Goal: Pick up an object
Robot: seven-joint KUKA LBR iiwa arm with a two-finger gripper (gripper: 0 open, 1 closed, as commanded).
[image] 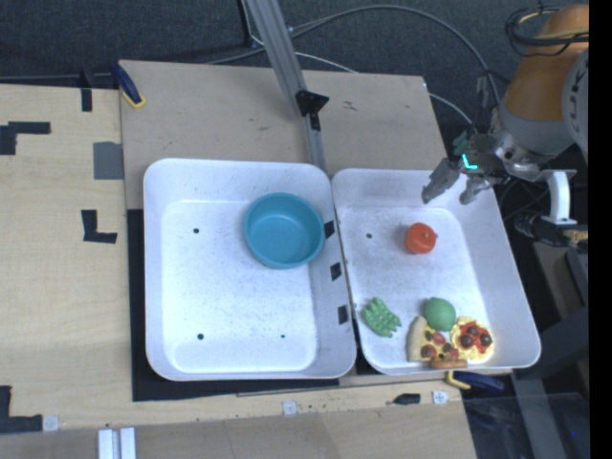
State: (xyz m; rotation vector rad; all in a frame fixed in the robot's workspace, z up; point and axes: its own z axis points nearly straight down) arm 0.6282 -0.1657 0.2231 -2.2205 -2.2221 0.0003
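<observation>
Writing: none clear enough to read; left bin (172, 256) with blue bowl (284, 229) near its top right; right bin (507, 256) with red tomato (420, 239) in the middle, green leafy toy (381, 316), green ball (439, 312) and pizza slice (449, 342) along the near edge; gripper (455, 188) above the right bin's top right corner, fingers spread apart, nothing between them, well apart from the tomato.

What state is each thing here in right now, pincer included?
Pincer: open, holding nothing, over the right bin's far edge.
Blue bowl: upright, in the left bin.
Red tomato: loose in the right bin.
Green leafy toy: lying flat.
Green ball: touching the pizza slice.
</observation>
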